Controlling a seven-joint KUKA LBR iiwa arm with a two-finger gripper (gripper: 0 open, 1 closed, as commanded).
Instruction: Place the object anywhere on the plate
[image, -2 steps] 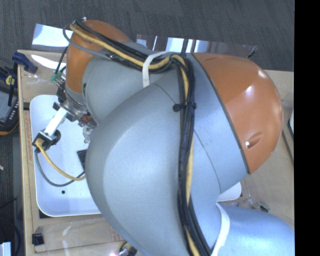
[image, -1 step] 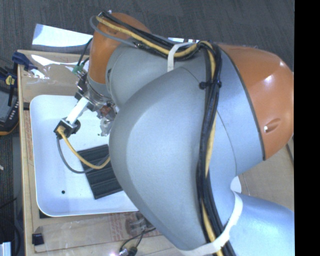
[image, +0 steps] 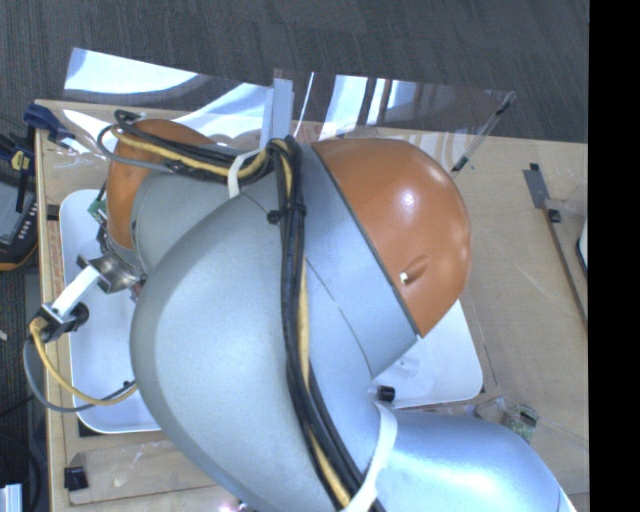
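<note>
- Grey arm casing (image: 230, 330) bulks across the bench, black and yellow cables (image: 293, 300) strapped along it.
- Orange band (image: 400, 225) curves over the upper right of the arm.
- White bin (image: 75, 300) peeks out at left beneath the arm; another bin's edge (image: 450, 370) shows at right.
- Whether the pincer is released or clenched, I cannot tell; the object's place cannot be told either.

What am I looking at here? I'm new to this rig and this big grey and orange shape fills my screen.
That shape is the robot arm itself, seen from a camera fixed above the bench and looking down at a slant. Its grey shell and orange band pass close under the lens. Black and yellow cables run along it. Beneath it lie white bins: one edge shows at the left, another at the right. The arm covers the middle of both bins, so I cannot tell what lies there or whether anything is held.
</note>
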